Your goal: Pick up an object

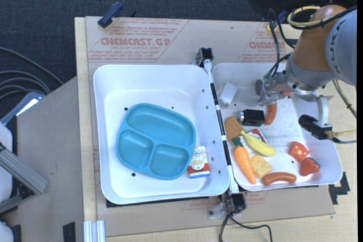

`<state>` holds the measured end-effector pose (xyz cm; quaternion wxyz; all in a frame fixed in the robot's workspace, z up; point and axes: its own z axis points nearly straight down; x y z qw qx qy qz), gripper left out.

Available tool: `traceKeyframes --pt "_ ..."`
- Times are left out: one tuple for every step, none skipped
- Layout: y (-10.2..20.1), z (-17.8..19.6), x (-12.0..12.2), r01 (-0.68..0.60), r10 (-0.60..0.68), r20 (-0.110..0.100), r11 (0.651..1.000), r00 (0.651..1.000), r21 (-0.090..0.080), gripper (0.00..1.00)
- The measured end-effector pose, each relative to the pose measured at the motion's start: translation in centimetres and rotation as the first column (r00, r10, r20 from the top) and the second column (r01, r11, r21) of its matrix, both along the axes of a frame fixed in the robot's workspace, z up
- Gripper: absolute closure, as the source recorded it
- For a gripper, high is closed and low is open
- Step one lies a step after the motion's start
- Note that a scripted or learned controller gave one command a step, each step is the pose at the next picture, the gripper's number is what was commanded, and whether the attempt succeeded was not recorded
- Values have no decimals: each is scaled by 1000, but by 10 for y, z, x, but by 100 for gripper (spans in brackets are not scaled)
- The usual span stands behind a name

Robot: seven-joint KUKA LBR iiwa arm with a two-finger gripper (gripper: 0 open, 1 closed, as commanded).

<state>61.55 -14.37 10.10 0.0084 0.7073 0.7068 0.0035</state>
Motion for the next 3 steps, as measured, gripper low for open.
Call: traceKeyframes --pt "0 0 0 0 0 0 1000 1000 0 0" --pt "8 -17 -27 0 0 -20 1000 1000 8 0" --pt "8 -6 -27 1 -1 -17 1000 1000 7 100"
